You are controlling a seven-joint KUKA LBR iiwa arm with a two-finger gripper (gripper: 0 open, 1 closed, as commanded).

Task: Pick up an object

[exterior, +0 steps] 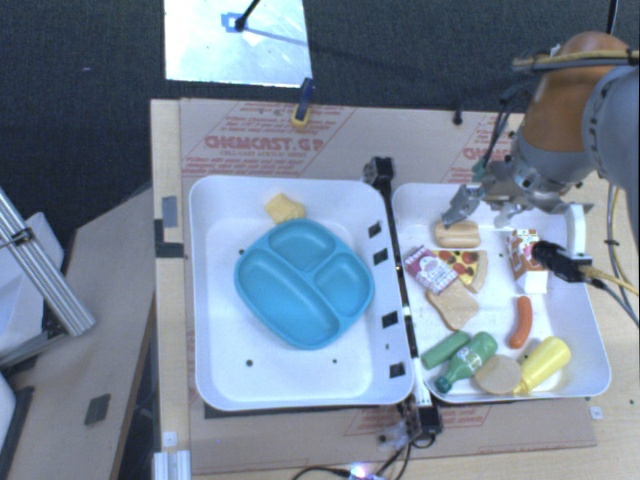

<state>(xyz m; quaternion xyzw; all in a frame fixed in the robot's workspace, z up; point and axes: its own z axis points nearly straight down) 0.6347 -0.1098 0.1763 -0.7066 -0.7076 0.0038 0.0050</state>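
Observation:
The right bin (598,353) holds several toy foods. A tan hot dog bun (457,234) lies near its back left, with a pizza slice (463,265) and a pink packet (428,269) just in front of it. A bread slice (455,308), a red sausage (520,322), a green cucumber (444,349), a green bottle (467,360), a round cookie (497,374) and a yellow bottle (543,362) lie nearer the front. My gripper (465,206) hangs over the bin's back part, just behind the bun. Nothing is visibly held.
A red and white carton (524,251) and a white block (533,282) lie under the arm's wrist at the right. The left bin (215,368) holds a blue divided plate (303,282) and a small yellow piece (284,208). A black divider (393,268) separates the bins.

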